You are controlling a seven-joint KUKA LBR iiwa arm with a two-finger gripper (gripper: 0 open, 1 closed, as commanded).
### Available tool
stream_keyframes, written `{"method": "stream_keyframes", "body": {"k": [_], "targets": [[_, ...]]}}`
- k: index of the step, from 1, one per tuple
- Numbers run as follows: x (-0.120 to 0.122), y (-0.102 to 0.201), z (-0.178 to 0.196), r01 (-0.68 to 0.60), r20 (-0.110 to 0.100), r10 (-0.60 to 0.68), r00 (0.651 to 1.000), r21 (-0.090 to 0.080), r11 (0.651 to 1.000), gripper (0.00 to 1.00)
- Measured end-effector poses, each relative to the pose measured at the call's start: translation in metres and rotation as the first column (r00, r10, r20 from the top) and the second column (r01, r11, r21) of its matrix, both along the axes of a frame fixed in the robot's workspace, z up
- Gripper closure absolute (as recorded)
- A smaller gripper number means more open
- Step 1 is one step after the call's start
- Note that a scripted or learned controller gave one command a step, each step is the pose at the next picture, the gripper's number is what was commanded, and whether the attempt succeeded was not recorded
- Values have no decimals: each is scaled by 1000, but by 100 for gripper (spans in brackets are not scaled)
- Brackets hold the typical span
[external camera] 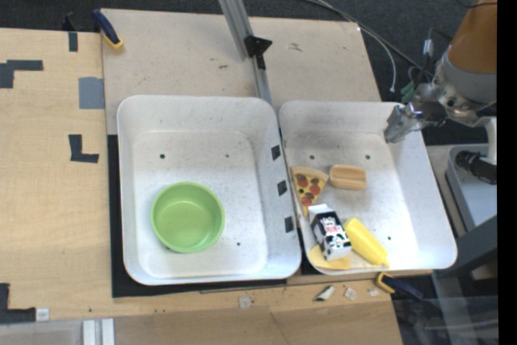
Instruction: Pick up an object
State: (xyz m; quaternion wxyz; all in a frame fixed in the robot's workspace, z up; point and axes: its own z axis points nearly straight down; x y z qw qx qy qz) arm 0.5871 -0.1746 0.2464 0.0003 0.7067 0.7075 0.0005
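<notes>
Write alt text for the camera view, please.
The gripper hovers over the right bin's upper right corner, away from the pizza slice, bread roll, small carton and banana. The left bin holds a green bowl.

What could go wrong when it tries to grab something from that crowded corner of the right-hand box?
The black-and-white carton, yellow corn-like toy and pizza slice lie crowded together, so the end effector might pinch two or nudge one away. They also sit near the right bin's wall, which could block a finger.

Smooth green plastic bowl (187,216); 2 speckled white plastic bins (137,174); matt wood-grain bench (48,198).
</notes>
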Motion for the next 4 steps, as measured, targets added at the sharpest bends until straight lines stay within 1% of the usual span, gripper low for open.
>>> {"method": "stream_keyframes", "body": {"k": [1,2,3,4], "targets": [[-1,56,6,-4,-3,4,1000,2,1000,100],[-11,117,-5,-5,-7,5,1000,2,1000,100],[-14,181,-6,-6,-8,6,1000,2,1000,100],[-18,232,-24,-5,-11,5,1000,1,1000,100]]}}
